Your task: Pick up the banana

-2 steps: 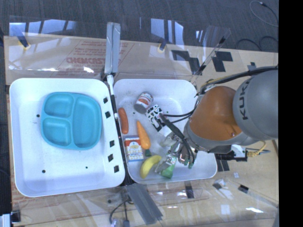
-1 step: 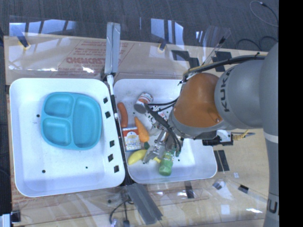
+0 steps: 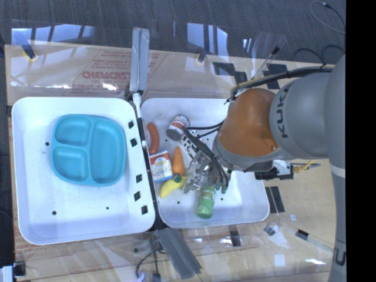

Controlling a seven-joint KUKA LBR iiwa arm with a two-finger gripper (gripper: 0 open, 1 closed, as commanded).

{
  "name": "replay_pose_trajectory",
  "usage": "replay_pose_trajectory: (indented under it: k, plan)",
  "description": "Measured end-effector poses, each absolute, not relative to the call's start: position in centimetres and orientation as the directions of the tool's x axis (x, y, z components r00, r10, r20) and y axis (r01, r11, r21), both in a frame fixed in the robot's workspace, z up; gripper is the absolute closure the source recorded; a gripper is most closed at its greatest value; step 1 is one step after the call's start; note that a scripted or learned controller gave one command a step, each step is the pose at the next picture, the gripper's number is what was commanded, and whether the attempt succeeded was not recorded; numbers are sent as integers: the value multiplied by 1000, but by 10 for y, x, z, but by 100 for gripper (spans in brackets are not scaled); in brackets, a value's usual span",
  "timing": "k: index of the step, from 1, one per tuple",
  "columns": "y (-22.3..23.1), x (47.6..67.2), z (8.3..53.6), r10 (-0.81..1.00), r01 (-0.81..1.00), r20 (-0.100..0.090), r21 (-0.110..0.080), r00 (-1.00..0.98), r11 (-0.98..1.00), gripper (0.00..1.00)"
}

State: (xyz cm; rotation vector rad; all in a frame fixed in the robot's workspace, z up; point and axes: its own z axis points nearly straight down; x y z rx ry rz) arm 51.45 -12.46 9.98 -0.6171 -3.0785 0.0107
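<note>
Overhead, two shallow white bins are seen side by side across the middle of the frame. The left bin [image 3: 29,175] is occupied by a blue divided tray [image 3: 89,149], which is set flat toward the bin's upper centre; three compartments can be made out in it.

The right bin [image 3: 249,207] holds the loose items, all gathered in its left half. A reddish sausage [image 3: 154,136] is laid along the left wall near the top. To its right a small can [image 3: 178,126] is seen tilted, its pale end turned toward the top of the frame. Below the sausage a small red and white carton [image 3: 161,167] is placed, with a carrot [image 3: 178,161] just beside it on the right. The banana [image 3: 171,187] is found at the lower left of this bin, directly under the carton and close to the left wall. A green bottle [image 3: 205,204] is lying near the bin's lower edge, right of the banana.

The gripper [image 3: 198,180] is positioned low over the bin between banana and bottle, with the arm entering from the right. Its fingers are lost in clutter and blur, so how far apart they stand cannot be told, and nothing is visibly held.
</note>
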Motion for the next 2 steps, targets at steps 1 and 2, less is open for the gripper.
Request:
replay_pose_trajectory:
  k: [1, 2]
  plan:
    - [-69, 561, 194, 646, 646, -9, -3, -763, 763, 100]
    - [-16, 628, 263, 743, 743, 0, -2, -669, 669, 100]
